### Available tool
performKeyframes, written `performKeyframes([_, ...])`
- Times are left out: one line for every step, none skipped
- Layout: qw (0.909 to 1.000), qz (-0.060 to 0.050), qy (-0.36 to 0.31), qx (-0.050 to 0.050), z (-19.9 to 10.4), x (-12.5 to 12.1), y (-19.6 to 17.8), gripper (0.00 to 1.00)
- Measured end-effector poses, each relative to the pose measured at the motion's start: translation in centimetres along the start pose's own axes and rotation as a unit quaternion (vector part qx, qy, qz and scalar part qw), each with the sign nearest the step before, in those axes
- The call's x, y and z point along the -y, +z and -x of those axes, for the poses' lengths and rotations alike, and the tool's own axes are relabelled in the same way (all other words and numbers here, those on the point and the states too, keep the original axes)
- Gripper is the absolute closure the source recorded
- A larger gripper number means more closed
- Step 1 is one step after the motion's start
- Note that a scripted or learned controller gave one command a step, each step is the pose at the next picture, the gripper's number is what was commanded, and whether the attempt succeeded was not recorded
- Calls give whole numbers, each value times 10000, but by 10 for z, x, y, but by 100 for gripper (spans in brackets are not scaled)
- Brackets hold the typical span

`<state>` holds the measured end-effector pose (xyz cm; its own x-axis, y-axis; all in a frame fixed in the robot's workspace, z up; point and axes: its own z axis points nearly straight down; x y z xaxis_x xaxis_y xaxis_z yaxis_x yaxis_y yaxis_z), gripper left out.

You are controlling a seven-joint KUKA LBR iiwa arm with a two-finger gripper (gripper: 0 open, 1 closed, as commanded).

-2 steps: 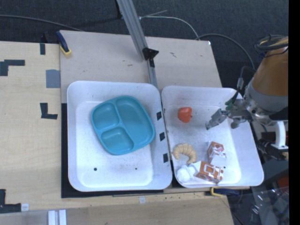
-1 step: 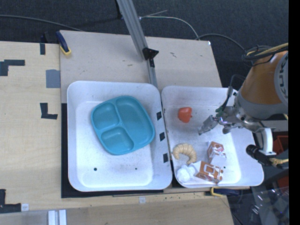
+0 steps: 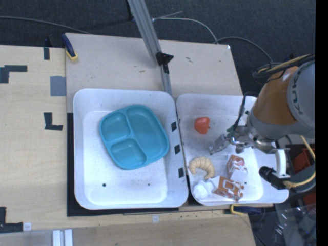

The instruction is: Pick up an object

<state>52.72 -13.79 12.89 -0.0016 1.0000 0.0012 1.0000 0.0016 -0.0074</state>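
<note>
In the right bin lie a small red object, a tan croissant, a white lump, and two orange-and-white packets. My gripper reaches in from the right on the grey arm with the orange band. It hangs over bare bin floor. The red object is up and to its left, the croissant is below and to its left, and the upper packet is just to its lower right. Nothing shows in the gripper's grasp.
The left bin holds a blue three-compartment plate. A grey metal rail slants down from the top to the bins' shared wall. Cables run along the right side near the arm.
</note>
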Motion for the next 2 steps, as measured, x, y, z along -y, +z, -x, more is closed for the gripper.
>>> performKeyframes([10000,17,-6,0,0,-1,-12,100])
performKeyframes([10000,49,0,8,-6,5,-58,100])
